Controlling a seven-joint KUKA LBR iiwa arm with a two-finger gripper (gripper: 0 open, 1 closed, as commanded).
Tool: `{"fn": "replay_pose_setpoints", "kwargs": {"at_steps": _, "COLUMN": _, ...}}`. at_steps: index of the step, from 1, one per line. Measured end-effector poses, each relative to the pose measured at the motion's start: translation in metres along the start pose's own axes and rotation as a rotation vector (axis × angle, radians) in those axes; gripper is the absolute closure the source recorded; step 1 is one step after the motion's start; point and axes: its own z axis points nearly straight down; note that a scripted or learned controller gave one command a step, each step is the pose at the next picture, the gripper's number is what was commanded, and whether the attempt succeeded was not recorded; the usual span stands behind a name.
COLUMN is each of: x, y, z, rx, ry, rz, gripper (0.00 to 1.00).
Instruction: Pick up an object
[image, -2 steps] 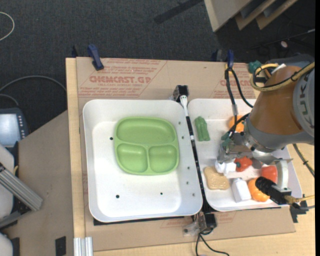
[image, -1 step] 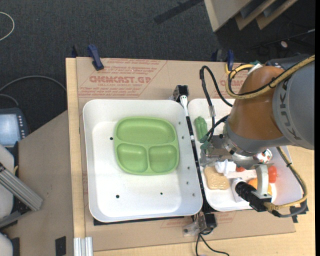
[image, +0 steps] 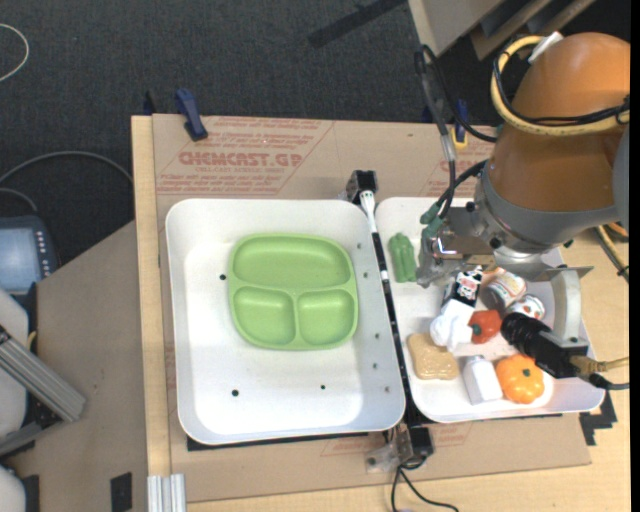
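Observation:
The right bin (image: 590, 398) holds a crowd of small objects. A green piece (image: 402, 257) lies along its left wall. Near the middle are a black-and-white figure (image: 465, 288), a white lump (image: 450, 325) and a small red item (image: 486, 323). Toward the front lie a tan bread-like slice (image: 432, 360), a white block (image: 480, 380) and an orange pumpkin-like toy (image: 520, 379). My gripper (image: 440, 262) hangs over the back left of this bin, just right of the green piece and above the black-and-white figure. The wrist hides the space under it.
The left bin (image: 200, 380) carries a light green divided plate (image: 294, 290). A black rail (image: 380, 270) runs between the two bins. The grey and orange arm (image: 550, 150) covers the back of the right bin. A small can-like item (image: 506, 287) sits by the wrist.

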Motion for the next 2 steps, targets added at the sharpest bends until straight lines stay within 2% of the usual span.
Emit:
{"fn": "replay_pose_setpoints", "kwargs": {"at_steps": 1, "x": 0.05, "y": 0.0, "z": -0.038, "rx": 0.009, "ry": -0.001, "rz": -0.001, "gripper": 1.0}}
{"fn": "replay_pose_setpoints", "kwargs": {"at_steps": 2, "x": 0.048, "y": 0.0, "z": -0.066, "rx": 0.01, "ry": -0.002, "rz": 0.005, "gripper": 1.0}}
